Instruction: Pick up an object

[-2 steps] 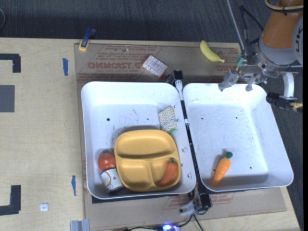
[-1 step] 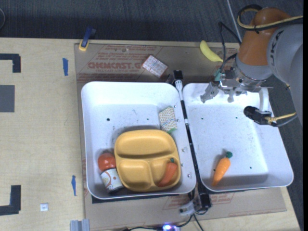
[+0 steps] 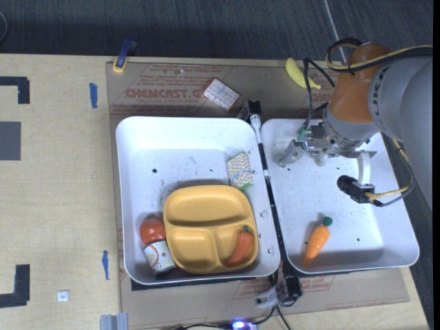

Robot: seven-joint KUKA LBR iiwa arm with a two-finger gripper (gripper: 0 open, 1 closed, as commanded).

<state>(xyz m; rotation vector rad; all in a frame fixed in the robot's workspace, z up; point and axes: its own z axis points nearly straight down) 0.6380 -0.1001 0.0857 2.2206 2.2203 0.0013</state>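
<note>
My gripper hangs over the far left part of the right bin, fingers spread open with nothing between them. An orange toy carrot with a green top lies on that bin's floor near the front, well below the gripper in the view. In the left bin sits a yellow divided plate with a second orange toy vegetable in its right compartment. A small red-topped jar lies to the left of the plate, and a patterned packet rests behind it.
The arm's orange band and a black cable fitting hang over the right bin's middle. On the cardboard behind the bins lie a small checked packet, a yellow banana and a blue clip.
</note>
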